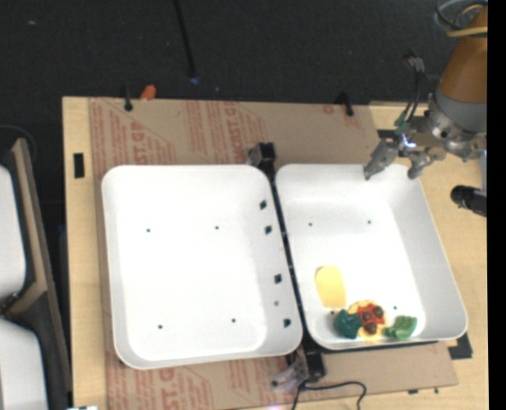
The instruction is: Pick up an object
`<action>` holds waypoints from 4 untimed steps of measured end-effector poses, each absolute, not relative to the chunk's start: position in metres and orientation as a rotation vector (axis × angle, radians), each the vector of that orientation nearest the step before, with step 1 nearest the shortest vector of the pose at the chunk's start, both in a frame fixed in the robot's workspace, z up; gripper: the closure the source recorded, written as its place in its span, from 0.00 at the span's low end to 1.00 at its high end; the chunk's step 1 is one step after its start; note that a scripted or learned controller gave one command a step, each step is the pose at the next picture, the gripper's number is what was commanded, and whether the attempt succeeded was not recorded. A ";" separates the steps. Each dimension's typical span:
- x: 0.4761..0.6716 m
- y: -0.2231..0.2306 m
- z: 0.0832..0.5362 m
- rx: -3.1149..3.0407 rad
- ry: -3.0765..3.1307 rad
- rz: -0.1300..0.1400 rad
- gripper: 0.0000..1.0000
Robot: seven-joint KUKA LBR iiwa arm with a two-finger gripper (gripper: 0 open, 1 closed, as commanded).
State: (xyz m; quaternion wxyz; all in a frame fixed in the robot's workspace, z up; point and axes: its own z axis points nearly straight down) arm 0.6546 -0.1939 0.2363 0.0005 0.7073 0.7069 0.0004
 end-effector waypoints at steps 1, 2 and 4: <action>0.597 -0.167 0.165 2.226 2.224 -0.005 0.00; 0.562 -0.144 0.098 2.225 2.225 -0.005 0.00; 0.507 -0.095 0.101 2.221 2.221 0.001 0.00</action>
